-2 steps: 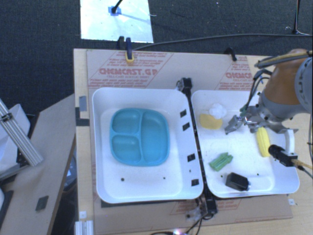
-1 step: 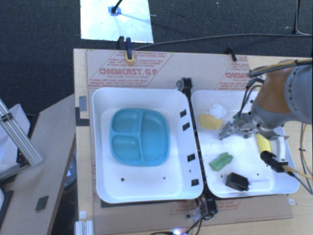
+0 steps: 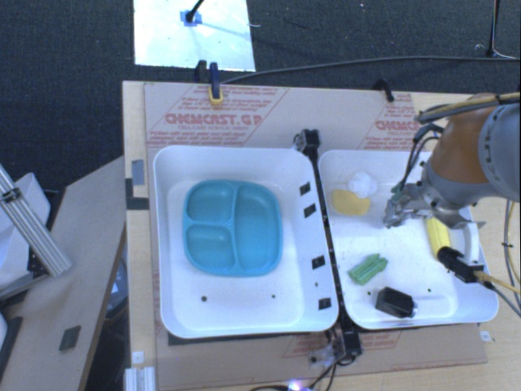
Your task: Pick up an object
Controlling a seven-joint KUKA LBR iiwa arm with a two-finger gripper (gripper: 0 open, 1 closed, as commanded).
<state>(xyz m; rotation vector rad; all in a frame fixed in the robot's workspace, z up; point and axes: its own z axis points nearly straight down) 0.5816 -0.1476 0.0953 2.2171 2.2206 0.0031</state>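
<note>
My gripper hangs low over the right bin, near its middle, with the grey arm and orange band reaching in from the right. Just left of it lie a flat yellow piece and a small white lump, both apart from the gripper. A yellow elongated thing lies just to its right. A green ridged object and a black block rest nearer the front of the same bin. I see nothing between the fingers.
The left bin holds a teal divided plate. A black hinge strip runs between the two bins. Cables cross behind the bench.
</note>
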